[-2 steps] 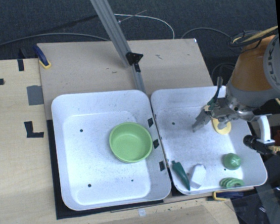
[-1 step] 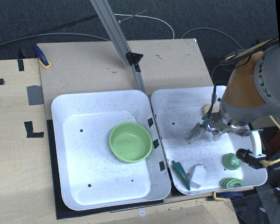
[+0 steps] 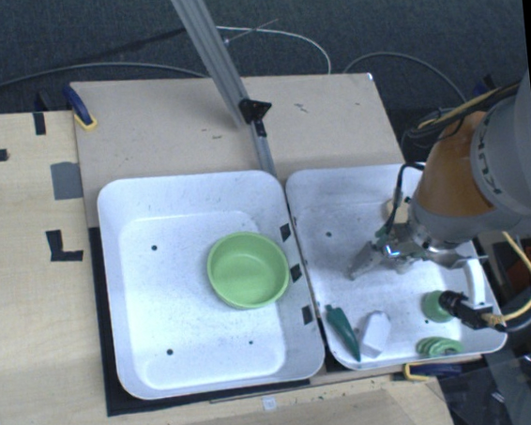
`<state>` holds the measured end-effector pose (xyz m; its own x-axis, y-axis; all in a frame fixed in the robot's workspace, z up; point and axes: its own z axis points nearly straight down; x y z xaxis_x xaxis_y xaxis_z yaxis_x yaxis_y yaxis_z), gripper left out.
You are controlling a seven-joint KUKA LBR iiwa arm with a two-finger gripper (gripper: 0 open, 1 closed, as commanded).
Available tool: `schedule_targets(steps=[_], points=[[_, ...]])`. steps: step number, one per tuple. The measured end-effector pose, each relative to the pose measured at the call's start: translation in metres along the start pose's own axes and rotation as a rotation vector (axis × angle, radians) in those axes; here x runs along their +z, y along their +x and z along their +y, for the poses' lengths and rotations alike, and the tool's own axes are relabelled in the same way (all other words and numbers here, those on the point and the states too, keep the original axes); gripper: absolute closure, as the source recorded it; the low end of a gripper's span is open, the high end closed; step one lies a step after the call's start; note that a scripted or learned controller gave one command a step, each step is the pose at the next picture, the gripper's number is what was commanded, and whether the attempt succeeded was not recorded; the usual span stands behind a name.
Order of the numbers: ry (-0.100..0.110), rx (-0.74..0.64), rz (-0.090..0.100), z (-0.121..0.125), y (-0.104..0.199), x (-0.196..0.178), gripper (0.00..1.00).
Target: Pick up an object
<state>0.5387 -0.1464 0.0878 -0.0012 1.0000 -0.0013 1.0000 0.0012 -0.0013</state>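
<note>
My gripper [image 3: 372,258] hangs low over the middle of the right bin [image 3: 339,194], above bare bin floor, with nothing visibly in it. Along that bin's front edge lie a dark green tool-like piece [image 3: 342,332], a pale grey block [image 3: 375,331], a small green round piece [image 3: 436,306] and a flat green disc [image 3: 436,346]. All of these lie toward the front of the bin from the gripper and apart from it. A light green bowl [image 3: 248,270] sits upright in the left bin [image 3: 133,211].
The grey arm with its orange band [image 3: 455,177] reaches in from the right over the right bin's edge. A slanted grey pole [image 3: 216,52] crosses the bench behind the bins. Cables trail at the back and right.
</note>
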Motion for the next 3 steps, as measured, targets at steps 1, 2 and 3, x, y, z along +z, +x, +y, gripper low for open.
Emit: schedule_targets(steps=[1, 2, 3], points=[[0.002, -0.001, 0.002, 0.0, 0.001, -0.011, 1.0], [-0.005, -0.001, 0.0, -0.002, 0.006, -0.072, 1.0], [-0.006, 0.0, 0.0, -0.007, 0.003, -0.133, 1.0]])
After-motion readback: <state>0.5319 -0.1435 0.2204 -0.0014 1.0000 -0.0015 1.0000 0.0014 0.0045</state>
